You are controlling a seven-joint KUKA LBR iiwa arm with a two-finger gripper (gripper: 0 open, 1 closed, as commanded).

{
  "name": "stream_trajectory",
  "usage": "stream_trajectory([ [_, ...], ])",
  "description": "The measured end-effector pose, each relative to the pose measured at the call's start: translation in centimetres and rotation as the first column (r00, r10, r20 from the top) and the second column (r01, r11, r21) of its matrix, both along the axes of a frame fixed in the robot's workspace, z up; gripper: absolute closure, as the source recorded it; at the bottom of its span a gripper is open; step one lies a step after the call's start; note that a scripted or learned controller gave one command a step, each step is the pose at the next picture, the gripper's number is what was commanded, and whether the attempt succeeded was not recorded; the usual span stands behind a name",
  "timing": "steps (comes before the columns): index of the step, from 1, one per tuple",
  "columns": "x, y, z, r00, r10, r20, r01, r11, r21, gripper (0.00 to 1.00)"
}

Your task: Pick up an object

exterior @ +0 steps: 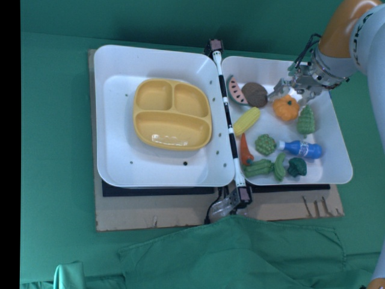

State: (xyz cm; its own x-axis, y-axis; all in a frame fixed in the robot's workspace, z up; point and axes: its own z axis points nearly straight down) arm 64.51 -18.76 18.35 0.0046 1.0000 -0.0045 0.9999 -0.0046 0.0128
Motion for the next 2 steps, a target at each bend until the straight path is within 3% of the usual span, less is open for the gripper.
stream_trajectory([
  [1, 1.7, 3.4, 3.5, 1.0, 0.005, -0.003, -0.005, 1.0, 0.002, 0.0],
  [2, 1.7, 3.2, 4.7, 1.0, 0.0, 0.001, 0.0, 1.0, 0.001, 1.0],
])
